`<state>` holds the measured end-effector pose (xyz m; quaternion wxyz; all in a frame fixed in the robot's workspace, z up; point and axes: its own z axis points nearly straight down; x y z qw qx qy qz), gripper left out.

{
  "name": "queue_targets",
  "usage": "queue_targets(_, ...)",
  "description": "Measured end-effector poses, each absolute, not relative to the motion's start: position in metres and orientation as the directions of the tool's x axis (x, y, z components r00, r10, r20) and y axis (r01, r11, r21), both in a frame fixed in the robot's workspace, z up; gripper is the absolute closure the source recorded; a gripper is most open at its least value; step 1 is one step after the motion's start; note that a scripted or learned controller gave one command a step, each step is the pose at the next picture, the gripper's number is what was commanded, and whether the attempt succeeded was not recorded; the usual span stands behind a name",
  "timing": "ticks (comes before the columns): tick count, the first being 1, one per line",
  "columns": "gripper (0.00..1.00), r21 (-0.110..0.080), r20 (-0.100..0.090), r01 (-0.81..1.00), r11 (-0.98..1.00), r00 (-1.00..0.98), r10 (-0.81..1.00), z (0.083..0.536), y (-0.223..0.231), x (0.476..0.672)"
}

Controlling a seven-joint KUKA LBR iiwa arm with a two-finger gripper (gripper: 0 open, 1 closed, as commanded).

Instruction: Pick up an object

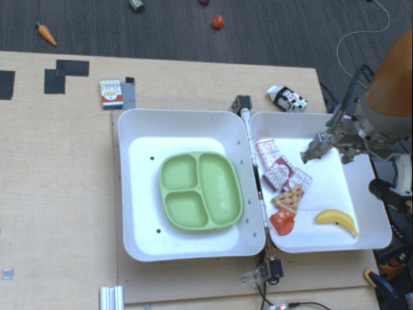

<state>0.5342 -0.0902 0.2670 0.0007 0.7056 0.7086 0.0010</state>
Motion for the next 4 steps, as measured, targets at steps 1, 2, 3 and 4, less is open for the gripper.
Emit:
queue_targets(1, 0.00, 0.001, 0.000, 1.000, 0.002, -0.002, 1.000, 0.172, -0.140, 0.516)
queue_targets(2, 0.00, 0.007, -0.002, 1.000, 0.002, -0.002, 1.000, 0.086, -0.168, 0.489)
queue_targets(3, 1.00, 0.014, -0.003, 1.000, 0.002, -0.002, 1.000, 0.098, -0.168, 0.491)
queue_targets(4, 0.00, 0.013, -0.003, 1.000, 0.003, -0.002, 1.000, 0.098, -0.168, 0.491)
